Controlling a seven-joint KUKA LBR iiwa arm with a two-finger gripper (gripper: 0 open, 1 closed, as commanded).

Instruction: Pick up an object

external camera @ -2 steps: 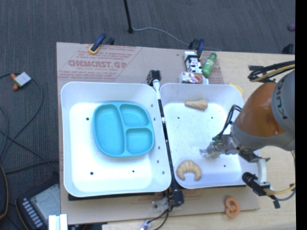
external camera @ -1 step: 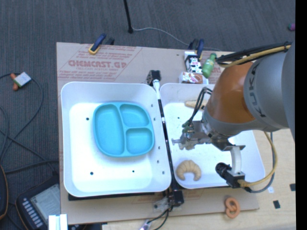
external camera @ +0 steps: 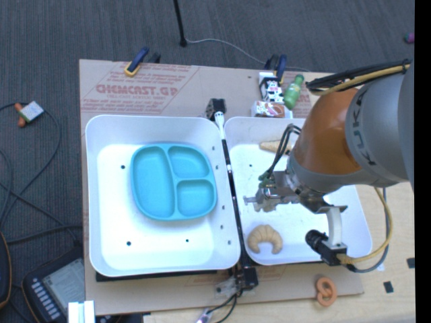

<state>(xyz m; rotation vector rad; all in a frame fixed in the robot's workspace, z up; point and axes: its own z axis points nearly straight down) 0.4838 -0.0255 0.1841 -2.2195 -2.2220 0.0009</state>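
Note:
A tan croissant (external camera: 266,239) lies near the front edge of the right bin (external camera: 246,160). My gripper (external camera: 261,200) hangs over the middle-left floor of that bin, a little behind the croissant and apart from it. A pale beige object (external camera: 269,146) pokes out from under the arm at the bin's back; most of it is hidden. Nothing shows held in the gripper. The grey and orange arm (external camera: 343,140) covers the right half of the bin.
The left bin (external camera: 101,180) holds a blue divided plate (external camera: 174,182). Behind the right bin, on the board, stand a green bottle (external camera: 293,91) and a small carton (external camera: 271,101). An orange ring (external camera: 326,291) lies on the board's front edge. Blue clamps (external camera: 138,59) grip the back edge.

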